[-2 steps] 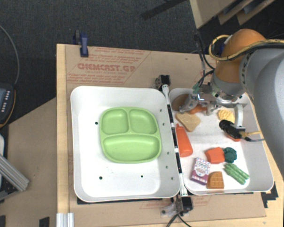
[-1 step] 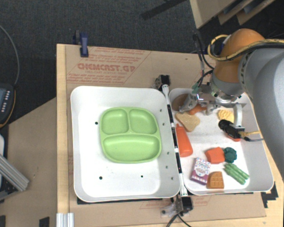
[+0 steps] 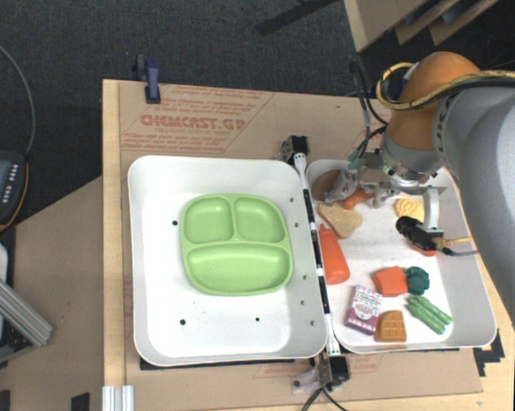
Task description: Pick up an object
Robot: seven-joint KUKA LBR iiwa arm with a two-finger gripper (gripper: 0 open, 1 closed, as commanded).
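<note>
**Gripper low in the right bin's far corner**

I'm seeing the gripper [image 3: 360,186] down by the tan bread piece [image 3: 340,218] at the far left of the right bin [image 3: 469,325]; can't tell its state. Green divided plate [image 3: 236,244] sits in the left bin [image 3: 149,238].

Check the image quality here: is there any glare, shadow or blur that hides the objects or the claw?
Camera view: lighting is even and soft, and the white bins show no glare; the green divided plate is sharp, with mild sheen; small items such as the purple packet are readable but coarse; the claw sits in the arm's shadow over clutter, so its finger state is unclear.
</note>
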